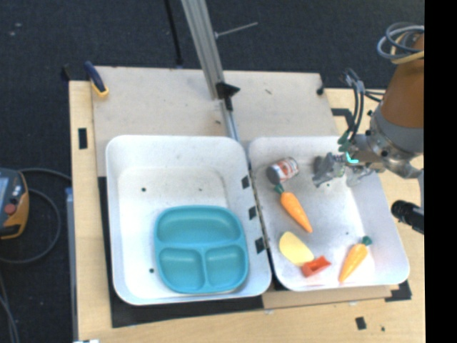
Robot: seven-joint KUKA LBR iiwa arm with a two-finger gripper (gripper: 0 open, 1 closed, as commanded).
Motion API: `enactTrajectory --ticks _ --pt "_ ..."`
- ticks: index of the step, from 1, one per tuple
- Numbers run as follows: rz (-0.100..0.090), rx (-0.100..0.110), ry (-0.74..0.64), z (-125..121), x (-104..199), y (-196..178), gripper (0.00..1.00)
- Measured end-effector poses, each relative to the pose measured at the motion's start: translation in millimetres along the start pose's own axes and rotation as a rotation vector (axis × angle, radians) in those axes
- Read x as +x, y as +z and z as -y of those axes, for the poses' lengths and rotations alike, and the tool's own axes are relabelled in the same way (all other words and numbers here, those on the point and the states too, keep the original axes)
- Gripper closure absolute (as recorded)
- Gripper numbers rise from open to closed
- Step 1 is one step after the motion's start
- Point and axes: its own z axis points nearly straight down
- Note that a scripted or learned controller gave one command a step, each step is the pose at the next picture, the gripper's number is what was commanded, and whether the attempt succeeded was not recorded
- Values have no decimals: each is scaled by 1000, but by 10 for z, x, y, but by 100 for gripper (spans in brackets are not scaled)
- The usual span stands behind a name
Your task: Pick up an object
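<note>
While my gripper (327, 168) hangs just right of the small can (283, 170), fingers' state unclear to me, I'd centre over that can before descending

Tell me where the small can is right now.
The small can lies on its side at the far end of the right bin, near the wall shared with the left bin, just above a carrot and left of the gripper.
</note>
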Motion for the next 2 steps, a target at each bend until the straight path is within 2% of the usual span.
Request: enactTrajectory --ticks 1,2 --pt "0 -1 0 -3 0 -6 0" --pt "0 4 2 -24 -57 429 0"
